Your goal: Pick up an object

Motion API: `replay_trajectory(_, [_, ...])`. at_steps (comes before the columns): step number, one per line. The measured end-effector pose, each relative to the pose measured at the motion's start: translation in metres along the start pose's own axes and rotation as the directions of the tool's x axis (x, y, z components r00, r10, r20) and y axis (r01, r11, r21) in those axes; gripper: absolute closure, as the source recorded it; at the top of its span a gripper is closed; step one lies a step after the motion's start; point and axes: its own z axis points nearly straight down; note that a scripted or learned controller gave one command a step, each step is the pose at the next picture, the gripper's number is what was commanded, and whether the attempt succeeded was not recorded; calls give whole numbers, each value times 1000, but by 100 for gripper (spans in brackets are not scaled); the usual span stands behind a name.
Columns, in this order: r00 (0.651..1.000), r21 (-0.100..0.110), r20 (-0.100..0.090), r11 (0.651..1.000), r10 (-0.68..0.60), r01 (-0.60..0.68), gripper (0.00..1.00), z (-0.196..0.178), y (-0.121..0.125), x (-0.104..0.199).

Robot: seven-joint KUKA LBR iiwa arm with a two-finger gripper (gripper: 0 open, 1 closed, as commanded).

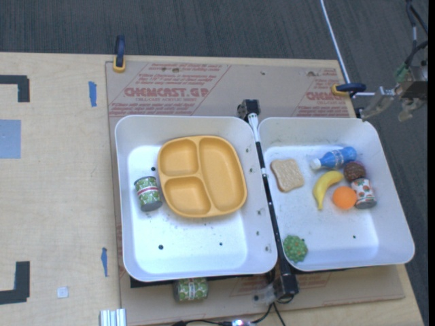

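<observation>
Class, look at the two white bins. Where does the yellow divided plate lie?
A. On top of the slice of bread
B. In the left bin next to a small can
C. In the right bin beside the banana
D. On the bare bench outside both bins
B: the yellow divided plate lies inside the left bin, with the small can just at its left edge.
</observation>
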Motion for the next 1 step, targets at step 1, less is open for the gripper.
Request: replay_trajectory(1, [1000, 0, -1, 1000, -1, 1, 0, -4, -40, 58])
